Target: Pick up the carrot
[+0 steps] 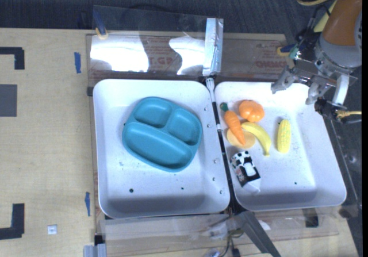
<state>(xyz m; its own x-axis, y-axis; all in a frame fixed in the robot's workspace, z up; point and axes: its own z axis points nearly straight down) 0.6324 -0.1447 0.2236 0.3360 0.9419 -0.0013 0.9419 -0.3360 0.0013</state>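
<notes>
The carrot (233, 123) is orange with a green stub at its top end. It lies at the left side of the right bin (299, 190), leaning against the bin's left wall beside an orange fruit (251, 110) and a banana (257, 135). My gripper (297, 89) hangs over the bin's back right corner, well right of and behind the carrot. Its two fingers (281, 84) are spread apart with nothing between them.
A yellow corn cob (283, 135) lies right of the banana, and a black-and-white toy (245, 168) sits in front of the carrot. A blue divided plate (163, 133) rests in the left bin (115, 192). A clear panel (155, 49) stands behind the bins.
</notes>
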